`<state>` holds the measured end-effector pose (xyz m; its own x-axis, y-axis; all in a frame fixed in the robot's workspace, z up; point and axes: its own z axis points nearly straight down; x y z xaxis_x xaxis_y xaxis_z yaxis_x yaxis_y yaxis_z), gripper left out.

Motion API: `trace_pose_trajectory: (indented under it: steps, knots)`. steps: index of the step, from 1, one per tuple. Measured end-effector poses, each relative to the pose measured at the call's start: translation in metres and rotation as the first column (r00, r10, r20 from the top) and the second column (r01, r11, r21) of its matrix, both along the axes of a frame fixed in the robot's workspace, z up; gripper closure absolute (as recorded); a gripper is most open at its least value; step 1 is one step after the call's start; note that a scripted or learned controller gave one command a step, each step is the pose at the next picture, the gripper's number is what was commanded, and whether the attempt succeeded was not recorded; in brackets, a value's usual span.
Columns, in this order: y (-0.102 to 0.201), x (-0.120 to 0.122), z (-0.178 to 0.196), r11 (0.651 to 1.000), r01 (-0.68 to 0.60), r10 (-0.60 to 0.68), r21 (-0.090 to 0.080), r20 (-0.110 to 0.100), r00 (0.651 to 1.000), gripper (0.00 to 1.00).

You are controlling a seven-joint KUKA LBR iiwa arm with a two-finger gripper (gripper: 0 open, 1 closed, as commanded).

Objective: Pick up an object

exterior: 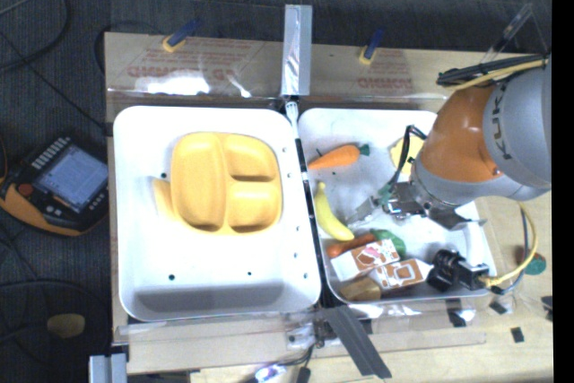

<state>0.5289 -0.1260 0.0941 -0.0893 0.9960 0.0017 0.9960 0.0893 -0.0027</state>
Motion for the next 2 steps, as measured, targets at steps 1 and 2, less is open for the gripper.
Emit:
trace_pose_trajectory:
  steps: [1,2]
  knots:
    - [0.0265,0.0475,-0.0045,1.000,0.007,-0.007,-0.005,0.015,1.000,0.00]
    - [0.0265,0.0475,-0.0045,1.000,0.007,-0.007,-0.005,0.015,1.000,0.00]
